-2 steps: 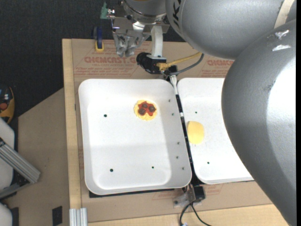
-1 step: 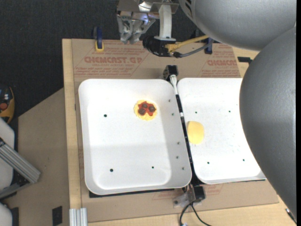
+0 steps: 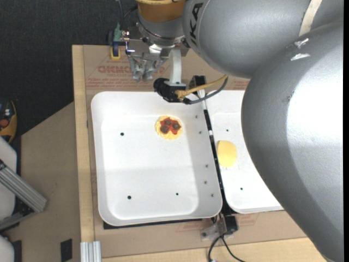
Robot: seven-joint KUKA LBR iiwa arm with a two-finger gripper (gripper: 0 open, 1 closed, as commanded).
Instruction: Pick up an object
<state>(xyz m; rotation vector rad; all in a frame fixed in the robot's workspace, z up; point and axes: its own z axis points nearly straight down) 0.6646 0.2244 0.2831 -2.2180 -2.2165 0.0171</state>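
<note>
The left white bin (image 3: 109, 162) serves as the landmark, sitting on a brown cardboard-covered tabletop (image 3: 82, 91) with red lettering printed along its far strip. Inside that bin, toward its far wall and a little right of its middle, lies a small round yellow toy tart with dark red berry shapes on top (image 3: 169, 127), flat on the bin floor and apart from every wall. Across the bin's right wall, in the neighbouring right white bin (image 3: 245, 201), rests a plain yellow oval object (image 3: 227, 153), just beside the shared divider. The grey arm with its orange band (image 3: 158, 4) comes in over the right bin and hangs beyond the left bin's far wall. Its tool (image 3: 145, 70) sits above the cardboard strip just past the left bin's far rim, well apart from the tart, with nothing between its fingers; whether the fingers stand wide or narrow cannot be told from this angle. A black cable fitting (image 3: 166, 89) with a yellow-tipped lead hangs beside the wrist, over the bin's far right corner. A small blue and yellow part (image 3: 116, 42) sticks out beyond the bin's far left side.
</note>
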